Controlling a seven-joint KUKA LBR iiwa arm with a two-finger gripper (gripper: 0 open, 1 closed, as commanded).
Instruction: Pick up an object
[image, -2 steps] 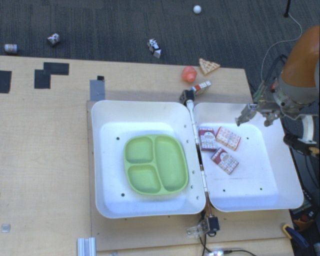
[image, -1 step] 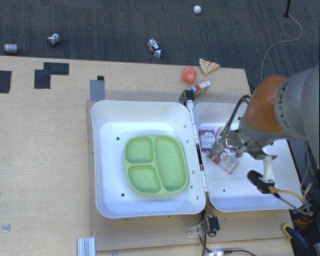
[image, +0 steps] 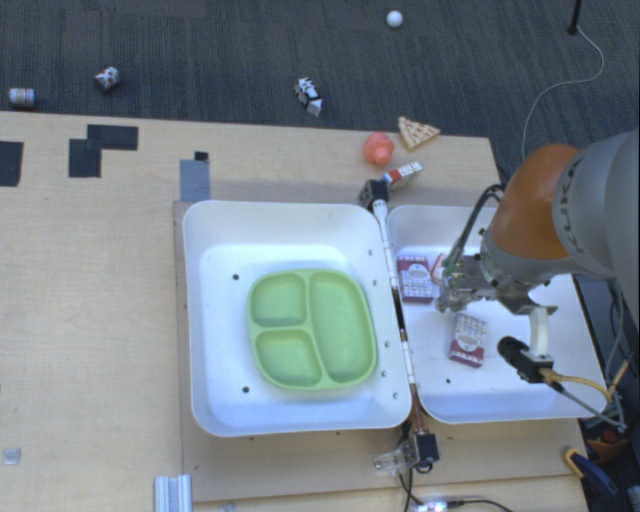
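Two small red-and-white packets lie in the right bin (image: 560, 390): one (image: 415, 277) near its left wall, the other (image: 467, 339) lower and closer to the middle. My gripper (image: 455, 297) hangs over the right bin between the two packets, just above the lower one. Nothing is visibly lifted with it.
The left bin (image: 215, 300) holds a light green divided tray (image: 310, 328). On the bench behind the bins lie a red ball (image: 378, 148), a wedge-shaped pizza-slice toy (image: 418, 131) and a small red-and-white tube (image: 404, 173). Small bits lie on the dark floor beyond.
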